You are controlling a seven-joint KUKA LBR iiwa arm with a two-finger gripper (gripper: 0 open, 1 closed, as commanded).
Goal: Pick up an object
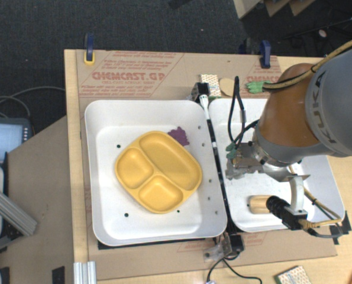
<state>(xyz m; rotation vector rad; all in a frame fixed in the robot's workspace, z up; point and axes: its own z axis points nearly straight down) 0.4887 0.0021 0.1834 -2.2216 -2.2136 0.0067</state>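
— Over the right-hand bin (pixel 246 220), near its inner wall: is that where the pincer (pixel 238 161) sits?
— Yes. The grey and orange arm (pixel 294 117) comes in from the view's right and covers much of that bin, with the pincer at its end, pointing down.
— Spread or pressed together?
— I cannot tell; the wrist hides that part from above. Nothing can be seen pinched in it.
— What is there to pick up?
— Closest is a short tan cylinder (pixel 257 204), lying on its side in the same bin, just toward the view's lower edge from the pincer and apart from it.
— And beyond the divide?
— To the view's left of the pincer, in the other bin (pixel 105 129), lies a yellow plate (pixel 158 170) with three compartments, turned at a slant. A small purple piece (pixel 179 136) rests at the plate's far corner, on the side nearer the pincer; it seems to touch the rim.
— Both bins on the table (pixel 57 158)?
— Side by side, walls touching.
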